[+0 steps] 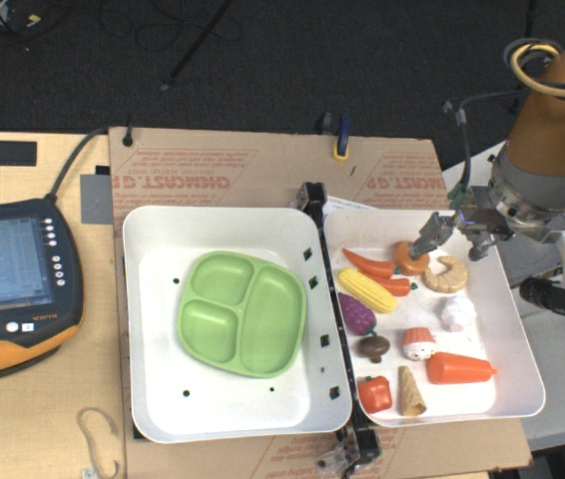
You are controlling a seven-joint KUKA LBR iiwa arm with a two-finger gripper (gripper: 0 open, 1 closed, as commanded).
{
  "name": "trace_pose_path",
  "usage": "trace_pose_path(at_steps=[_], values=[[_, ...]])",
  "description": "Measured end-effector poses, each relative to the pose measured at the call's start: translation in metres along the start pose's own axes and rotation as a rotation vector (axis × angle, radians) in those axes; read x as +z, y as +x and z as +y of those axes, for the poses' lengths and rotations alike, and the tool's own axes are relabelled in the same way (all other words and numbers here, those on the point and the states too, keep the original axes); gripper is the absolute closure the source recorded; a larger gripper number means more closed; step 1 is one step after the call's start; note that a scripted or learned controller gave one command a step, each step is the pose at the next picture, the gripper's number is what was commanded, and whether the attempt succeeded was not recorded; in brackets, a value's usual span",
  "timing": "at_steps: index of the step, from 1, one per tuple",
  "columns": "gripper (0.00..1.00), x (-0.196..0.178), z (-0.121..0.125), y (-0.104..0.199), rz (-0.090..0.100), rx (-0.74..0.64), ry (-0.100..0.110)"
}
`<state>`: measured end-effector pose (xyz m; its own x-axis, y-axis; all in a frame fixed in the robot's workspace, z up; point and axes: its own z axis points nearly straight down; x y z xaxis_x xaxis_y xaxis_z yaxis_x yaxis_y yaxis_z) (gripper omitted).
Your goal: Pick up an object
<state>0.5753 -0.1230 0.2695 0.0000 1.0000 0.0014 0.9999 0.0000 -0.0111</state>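
My gripper (457, 238) hangs over the back of the right bin (522, 367), fingers spread open with nothing between them. Just below it lie a beige ring-shaped pastry (448, 273) and an orange round piece (409, 256), close to the left finger. The bin also holds several toy foods: a red chili (367, 264), a corn cob (365, 289), a purple eggplant (356, 314), a brown mushroom (372, 346), a red-and-white mushroom (418, 343), a white garlic (456, 314), a carrot (459, 368), a red pepper (375, 393) and a cone (411, 390).
The left bin (153, 257) holds a green divided plate (243, 312). A teach pendant (13, 277) lies on the bench at far left. A blue and yellow clamp (341, 140) stands at the cardboard's back edge. A black divider (327, 297) separates the bins.
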Motion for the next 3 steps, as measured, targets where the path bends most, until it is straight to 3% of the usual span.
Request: trace_pose_path(at_steps=[1, 3], values=[[0.00, -0.005, 0.002, 0.000, -0.001, -0.001, -0.010], [0.00, 0.098, -0.006, -0.008, 0.000, -0.001, -0.002]])
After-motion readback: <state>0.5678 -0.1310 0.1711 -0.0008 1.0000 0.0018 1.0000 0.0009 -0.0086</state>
